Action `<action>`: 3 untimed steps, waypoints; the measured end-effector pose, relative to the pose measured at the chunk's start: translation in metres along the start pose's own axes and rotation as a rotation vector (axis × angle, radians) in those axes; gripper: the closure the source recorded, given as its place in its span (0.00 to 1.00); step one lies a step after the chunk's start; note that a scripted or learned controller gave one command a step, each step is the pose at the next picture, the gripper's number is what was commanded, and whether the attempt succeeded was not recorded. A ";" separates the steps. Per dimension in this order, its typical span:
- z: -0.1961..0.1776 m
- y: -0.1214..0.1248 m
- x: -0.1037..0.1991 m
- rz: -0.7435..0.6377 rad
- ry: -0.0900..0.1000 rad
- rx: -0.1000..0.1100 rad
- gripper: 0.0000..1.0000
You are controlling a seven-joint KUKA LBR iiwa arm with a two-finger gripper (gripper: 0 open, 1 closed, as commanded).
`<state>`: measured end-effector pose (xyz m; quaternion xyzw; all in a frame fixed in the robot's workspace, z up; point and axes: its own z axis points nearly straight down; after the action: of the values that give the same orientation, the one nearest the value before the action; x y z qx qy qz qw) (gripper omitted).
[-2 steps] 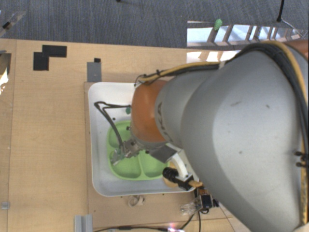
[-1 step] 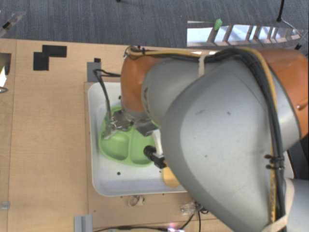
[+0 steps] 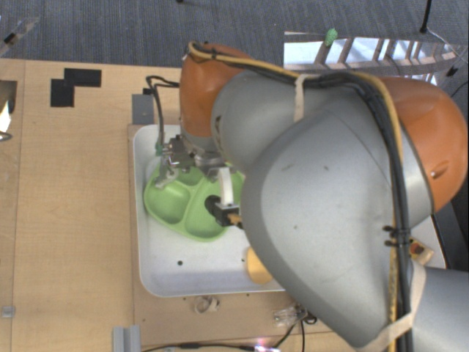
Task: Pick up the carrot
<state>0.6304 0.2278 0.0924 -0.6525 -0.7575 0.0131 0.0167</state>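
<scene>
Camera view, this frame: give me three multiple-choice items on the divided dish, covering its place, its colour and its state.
1. Where does the divided dish lie?
A. on the bare bench wood
B. in the white bin
C. on the carpet

2. What colour is it?
A. green
B. red
C. blue

3. How does it lie?
A. overturned
B. on edge against the bin wall
C. flat, hollows facing up

Answers:
1. B, since the bin's white floor and rim surround it on the left and below.
2. A, since its whole visible surface is light green.
3. C, since its compartments and the ridges between them show from above, partly under the arm.
</scene>
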 end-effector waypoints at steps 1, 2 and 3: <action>-0.008 -0.003 -0.002 -0.008 -0.006 0.015 1.00; -0.157 0.031 -0.022 0.331 0.001 -0.056 1.00; -0.165 -0.023 -0.053 0.544 0.003 -0.047 1.00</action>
<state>0.6228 0.1714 0.2574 -0.8323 -0.5543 -0.0015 -0.0012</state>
